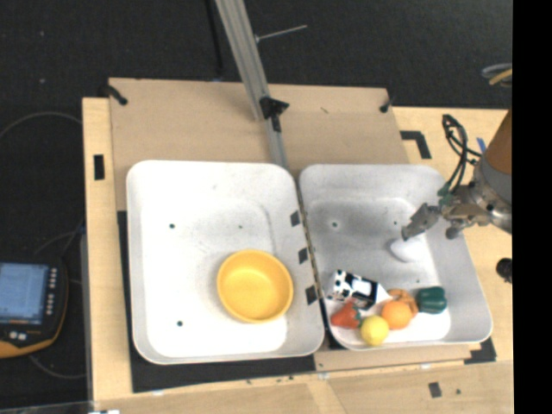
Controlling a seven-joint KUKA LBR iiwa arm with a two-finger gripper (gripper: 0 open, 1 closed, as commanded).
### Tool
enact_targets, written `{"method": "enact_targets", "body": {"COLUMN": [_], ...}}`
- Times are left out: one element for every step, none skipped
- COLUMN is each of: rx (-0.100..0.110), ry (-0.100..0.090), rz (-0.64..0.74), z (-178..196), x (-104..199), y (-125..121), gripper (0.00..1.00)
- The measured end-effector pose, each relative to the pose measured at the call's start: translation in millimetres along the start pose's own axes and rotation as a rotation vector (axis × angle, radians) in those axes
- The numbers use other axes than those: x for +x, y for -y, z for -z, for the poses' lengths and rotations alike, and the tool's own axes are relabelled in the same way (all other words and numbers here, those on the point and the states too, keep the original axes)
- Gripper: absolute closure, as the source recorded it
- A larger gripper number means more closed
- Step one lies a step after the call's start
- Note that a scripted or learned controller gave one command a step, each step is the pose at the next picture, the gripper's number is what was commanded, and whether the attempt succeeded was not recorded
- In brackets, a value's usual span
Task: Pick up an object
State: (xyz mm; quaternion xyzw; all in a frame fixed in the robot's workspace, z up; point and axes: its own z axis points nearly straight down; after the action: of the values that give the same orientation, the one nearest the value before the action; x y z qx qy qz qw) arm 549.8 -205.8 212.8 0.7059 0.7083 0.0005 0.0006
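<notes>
The gripper (434, 223) hovers over the right bin (362, 198), upper right part, with its fingers spread apart and nothing between them. The objects lie well below it in the bin's near corner: an orange ball (398, 314), a yellow ball (374, 330), a green piece (430, 299), a red piece (344, 316) and a black-and-white toy (354, 287). A yellow bowl (254, 285) sits in the left bin (194, 205).

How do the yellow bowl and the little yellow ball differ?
The yellow bowl is far larger than the yellow ball. The bowl is hollow and open-topped; the ball is solid and round. The bowl sits alone in the left bin; the ball is crowded among toys in the right bin. Both are yellow.
</notes>
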Motion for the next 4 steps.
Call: {"method": "enact_targets", "body": {"rx": [0.0, 0.007, 0.001, -0.005], "ry": [0.0, 0.001, 0.003, 0.003], "rz": [0.0, -0.003, -0.004, -0.008], "z": [0.0, -62.6, -113.6, -100.4], "x": [0.1, 0.8, -0.6, -1.4], "y": [-0.1, 4.6, 4.6, 2.9], "gripper": [0.0, 0.0, 0.0, 1.0]}}
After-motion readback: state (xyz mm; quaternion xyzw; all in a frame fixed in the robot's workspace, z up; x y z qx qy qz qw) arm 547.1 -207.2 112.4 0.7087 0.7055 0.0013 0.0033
